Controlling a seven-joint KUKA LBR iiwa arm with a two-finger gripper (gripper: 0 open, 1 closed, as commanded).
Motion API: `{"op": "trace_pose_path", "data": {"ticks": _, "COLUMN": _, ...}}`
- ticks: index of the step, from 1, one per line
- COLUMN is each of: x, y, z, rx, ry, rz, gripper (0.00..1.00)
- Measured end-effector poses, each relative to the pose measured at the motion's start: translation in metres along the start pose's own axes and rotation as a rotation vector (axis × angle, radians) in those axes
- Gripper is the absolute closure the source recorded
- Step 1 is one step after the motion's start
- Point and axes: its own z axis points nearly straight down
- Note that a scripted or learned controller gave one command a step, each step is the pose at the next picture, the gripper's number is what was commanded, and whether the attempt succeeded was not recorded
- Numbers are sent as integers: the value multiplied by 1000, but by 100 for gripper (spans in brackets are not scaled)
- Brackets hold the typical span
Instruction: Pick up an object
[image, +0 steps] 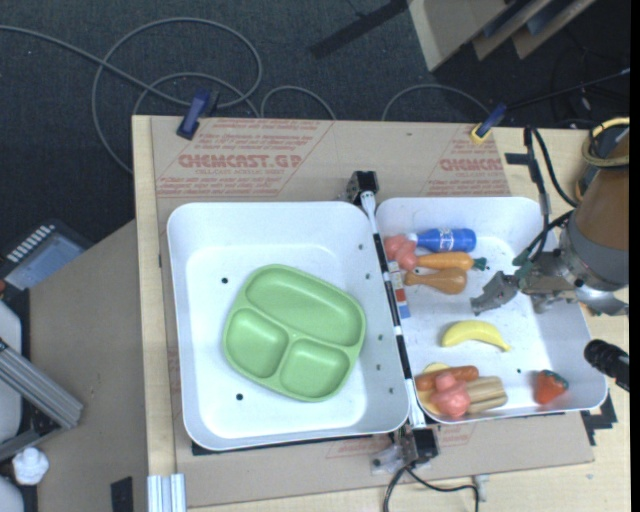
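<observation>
Yellow banana (476, 336) lies in the right bin (520, 212), just below and slightly left of the gripper (497, 293), its long axis running roughly left to right. Whether the gripper is spread or closed cannot be told (nothing visibly held).

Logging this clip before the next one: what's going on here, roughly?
A robot arm reaches in from the right over the right bin, its end effector hovering above the bin floor near the banana. Nothing is visibly held. The bin also holds a blue bottle, a carrot, a strawberry and a few other toy foods. The left bin holds a green divided plate. No pick has happened yet.
</observation>
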Motion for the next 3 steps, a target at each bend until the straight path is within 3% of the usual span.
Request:
{"op": "trace_pose_path", "data": {"ticks": 1, "x": -3, "y": 18, "z": 130, "rx": -1, "ry": 0, "rz": 0, "gripper": 0}}
{"op": "trace_pose_path", "data": {"ticks": 2, "x": -3, "y": 18, "z": 120, "rx": -2, "ry": -1, "rz": 2, "gripper": 100}}
{"op": "trace_pose_path", "data": {"ticks": 3, "x": -3, "y": 18, "z": 120, "rx": -2, "ry": -1, "rz": 2, "gripper": 0}}
